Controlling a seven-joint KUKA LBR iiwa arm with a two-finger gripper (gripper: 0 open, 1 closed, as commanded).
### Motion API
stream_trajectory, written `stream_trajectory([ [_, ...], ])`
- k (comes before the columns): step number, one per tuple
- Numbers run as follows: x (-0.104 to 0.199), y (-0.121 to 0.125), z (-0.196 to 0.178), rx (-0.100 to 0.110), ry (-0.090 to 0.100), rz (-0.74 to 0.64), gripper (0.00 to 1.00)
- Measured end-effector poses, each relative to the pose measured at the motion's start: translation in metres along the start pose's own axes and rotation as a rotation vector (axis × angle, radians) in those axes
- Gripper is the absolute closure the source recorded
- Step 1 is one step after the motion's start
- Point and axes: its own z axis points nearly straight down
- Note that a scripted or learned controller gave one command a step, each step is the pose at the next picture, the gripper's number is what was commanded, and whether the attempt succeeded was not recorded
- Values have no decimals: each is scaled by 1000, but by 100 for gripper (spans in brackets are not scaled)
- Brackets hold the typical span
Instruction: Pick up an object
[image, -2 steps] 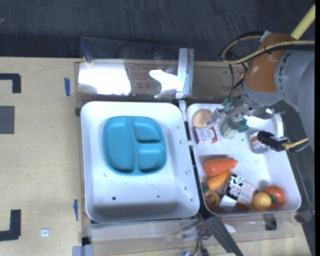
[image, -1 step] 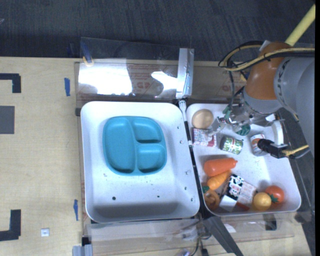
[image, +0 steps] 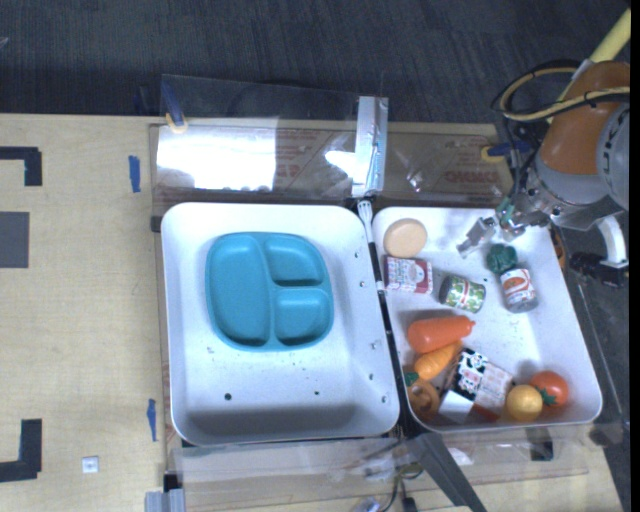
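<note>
The gripper (image: 487, 231) hangs over the upper part of the right bin (image: 585, 350); whether it is spread or pressed together I cannot tell. Just beside it lies a small green-capped bottle (image: 512, 280), the likeliest target. It looks light, rigid and smooth (probably plastic, so apt to roll or slip); gripping across its body seems safest. Left of the bottle lies a green can (image: 462, 293).

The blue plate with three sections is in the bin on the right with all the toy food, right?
Not quite. The camera view shows the blue three-section plastic plate alone in the left shallow white bin. The toy food, such as the orange plastic carrot, is in the right shallow white bin.
</note>
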Motion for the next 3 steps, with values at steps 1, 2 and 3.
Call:
stream_trajectory([
  [1,-24,-2,11,2,25,40,0],
  [2,-23,-1,19,5,30,75,0],
  [3,-27,1,10,-9,4,70,100],
])
